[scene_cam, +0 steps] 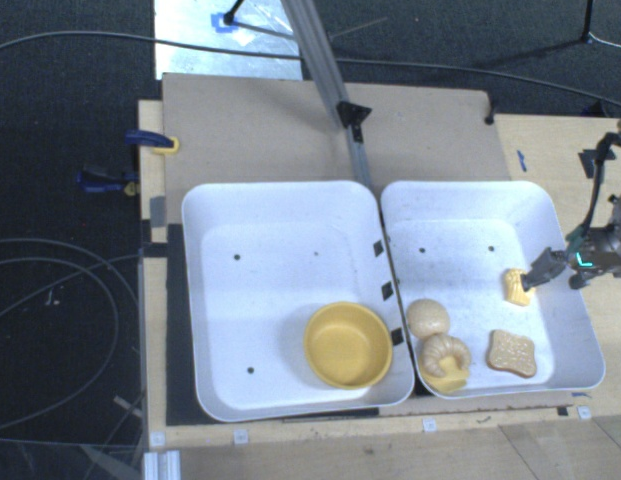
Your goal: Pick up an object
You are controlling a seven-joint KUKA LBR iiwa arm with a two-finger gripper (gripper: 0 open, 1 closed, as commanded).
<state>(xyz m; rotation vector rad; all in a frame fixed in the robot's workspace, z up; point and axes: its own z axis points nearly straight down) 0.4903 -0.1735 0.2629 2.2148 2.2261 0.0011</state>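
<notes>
The pale wooden table (290, 128) carries two shallow white plastic bins side by side. The left bin (280, 218) holds a round yellow plastic bowl (348, 343), upright, near its front right corner. The right bin (470, 208) holds four smaller items. A flat tan slice of toy bread (512, 353) lies near the front right. A curled golden toy croissant (445, 358) sits at the front left corner, just beside a smooth beige round bun (427, 317) behind it. A small yellow ridged block, like a piece of toy food (515, 287), rests close to the right wall. The dark hand (538, 272) reaches in over the right rim, its tip touching or just beside that yellow block. Whether the hand is wide or narrow cannot be told, and nothing is seen gripped in it.
</notes>
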